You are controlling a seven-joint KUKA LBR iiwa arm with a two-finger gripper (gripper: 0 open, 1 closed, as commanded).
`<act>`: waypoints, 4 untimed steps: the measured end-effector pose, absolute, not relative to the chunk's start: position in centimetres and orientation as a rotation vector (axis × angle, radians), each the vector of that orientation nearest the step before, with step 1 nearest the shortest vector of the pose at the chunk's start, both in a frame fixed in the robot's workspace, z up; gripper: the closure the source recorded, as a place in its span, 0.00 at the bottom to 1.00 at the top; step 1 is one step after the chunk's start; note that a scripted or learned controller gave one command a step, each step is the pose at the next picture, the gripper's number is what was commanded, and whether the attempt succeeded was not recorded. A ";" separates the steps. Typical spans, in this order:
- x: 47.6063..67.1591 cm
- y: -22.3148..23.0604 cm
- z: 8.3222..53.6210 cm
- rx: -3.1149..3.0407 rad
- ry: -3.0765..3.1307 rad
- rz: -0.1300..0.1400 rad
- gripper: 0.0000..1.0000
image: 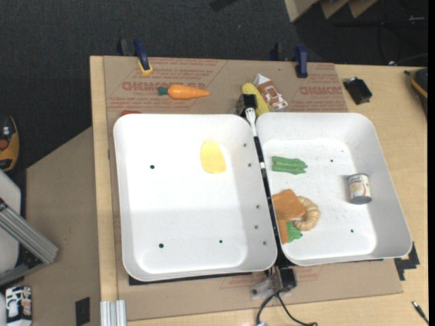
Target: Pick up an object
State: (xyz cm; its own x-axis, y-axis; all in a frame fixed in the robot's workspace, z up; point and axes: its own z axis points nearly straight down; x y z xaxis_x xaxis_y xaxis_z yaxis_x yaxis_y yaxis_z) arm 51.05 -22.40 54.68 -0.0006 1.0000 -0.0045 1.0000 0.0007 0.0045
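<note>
The left bin (136,202) holds a pale yellow oval piece (213,157) near its upper right. In the right bin (380,155) lie a green toy vegetable (289,165), a small silver can (359,188) on its side, and a cluster at the lower left: an orange block (287,206), a tan ring-shaped pastry (310,214) and a green scrap (293,233). Behind the bins on the cardboard sit a toy carrot (185,92) and a yellow item with a printed packet (265,95).
Two blue clamps (143,58) (300,60) hold the cardboard at its far edge. A black block (357,90) lies on the bench at the upper right. A metal rail (27,233) slants at the lower left. Cables (279,294) run below the bins.
</note>
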 end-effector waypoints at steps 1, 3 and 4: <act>51.0 -22.4 54.6 2.217 2.219 -0.001 0.00; 51.1 -22.4 55.7 2.213 2.215 0.000 0.00; 51.2 -22.4 56.9 2.208 2.211 0.002 1.00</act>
